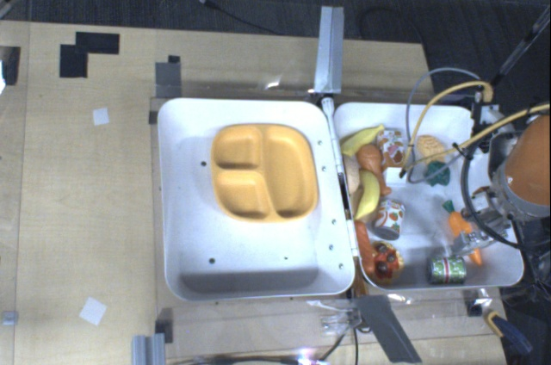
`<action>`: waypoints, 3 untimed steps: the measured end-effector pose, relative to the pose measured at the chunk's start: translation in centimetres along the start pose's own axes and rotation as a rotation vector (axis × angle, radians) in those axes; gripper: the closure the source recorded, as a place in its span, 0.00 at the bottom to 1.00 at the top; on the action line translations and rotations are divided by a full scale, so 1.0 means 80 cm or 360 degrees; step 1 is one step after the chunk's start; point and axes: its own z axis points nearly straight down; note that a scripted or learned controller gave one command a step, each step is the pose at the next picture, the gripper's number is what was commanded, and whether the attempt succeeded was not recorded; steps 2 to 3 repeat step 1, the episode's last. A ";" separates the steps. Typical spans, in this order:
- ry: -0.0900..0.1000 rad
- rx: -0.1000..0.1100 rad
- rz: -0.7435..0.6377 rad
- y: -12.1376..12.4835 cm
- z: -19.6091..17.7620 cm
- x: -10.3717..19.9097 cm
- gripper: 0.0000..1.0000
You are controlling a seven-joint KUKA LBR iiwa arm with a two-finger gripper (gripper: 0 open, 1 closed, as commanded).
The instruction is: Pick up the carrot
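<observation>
- A KUKA arm (527, 170), grey with an orange band, reaches from the right over the right bin (508, 275), its cables (448, 109) looping above the bin's far half.
- The gripper (472, 244) hangs low at the bin's right side, near the front; whether its fingers are spread or pressed together cannot be told from this angle.
- The carrot (458, 224), orange with a green top (448, 206), lies in the right bin's right half, just beside the gripper and partly hidden by it; nothing shows it caught between the fingers.
- A green can (448, 270) lies on its side just in front of the carrot, close to the gripper.
- A teal object (437, 175) and a pale, bread-like item (430, 150) sit behind the carrot, nearer the bin's far wall.
- Along the right bin's left wall crowd two yellow bananas (365, 182), a brown item (370, 157) between them, two small printed packets (389, 217), and a red-and-dark item (384, 262) at the front corner.
- The left bin (185, 208) holds a yellow divided tray (263, 172) with three compartments, set toward the far side, well apart from the carrot.
- A metal bracket (330, 49) rises behind the seam between the two bins on the wooden bench (77, 208).
</observation>
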 end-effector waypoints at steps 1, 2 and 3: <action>0.0003 0.0011 0.0549 -0.040 -0.151 -0.031 1.00; 0.0003 0.0011 0.0549 -0.040 -0.151 -0.031 1.00; 0.0003 0.0011 0.0549 -0.040 -0.151 -0.031 1.00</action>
